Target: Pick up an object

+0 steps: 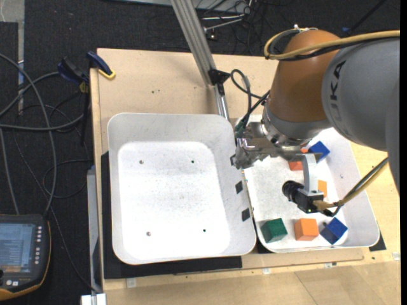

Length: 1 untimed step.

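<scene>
You had the tool (244, 151) low over the upper left corner of the right bin (346, 164), just beside the rim where it met the left bin (172, 189), and it stood apart from every block you could see. The nearest, a small orange-red piece (296, 166), lay to the tool's right. The upper blue block (318, 150) sat just beyond that, close under the wrist. The green block (275, 229), the orange block (306, 228) and the lower blue block (334, 230) stood in a row along that bin's lower edge, well below and to the right of the tool. Another orange piece (322, 187) showed partly, mid-bin. Whether the tool was spread or pressed together, you could not tell from this angle. The arm (362, 88) came in from the upper right of the frame, its orange band (305, 62) bent down over the right bin. Counted: two blue blocks, one green, one full orange block, two smaller orange pieces, and two white bins on the worktop (159, 75).
</scene>
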### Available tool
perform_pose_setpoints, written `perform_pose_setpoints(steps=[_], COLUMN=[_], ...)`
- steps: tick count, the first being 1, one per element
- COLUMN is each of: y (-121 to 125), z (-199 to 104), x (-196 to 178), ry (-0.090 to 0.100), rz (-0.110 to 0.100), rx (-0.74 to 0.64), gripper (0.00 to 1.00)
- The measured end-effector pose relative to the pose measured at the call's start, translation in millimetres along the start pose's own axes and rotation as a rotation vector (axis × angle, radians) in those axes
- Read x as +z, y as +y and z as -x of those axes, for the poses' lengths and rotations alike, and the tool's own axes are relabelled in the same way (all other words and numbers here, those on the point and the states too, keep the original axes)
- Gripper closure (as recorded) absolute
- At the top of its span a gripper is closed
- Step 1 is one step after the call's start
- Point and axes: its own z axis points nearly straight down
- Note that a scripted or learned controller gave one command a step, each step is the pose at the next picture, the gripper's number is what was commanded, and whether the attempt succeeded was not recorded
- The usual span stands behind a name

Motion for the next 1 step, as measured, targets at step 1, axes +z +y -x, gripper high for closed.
perform_pose_setpoints(steps=[1], y=[-15.1], z=[-41.7], x=[3.5], ry=[-0.001], rz=[0.000], rx=[0.001], gripper=[1.00])
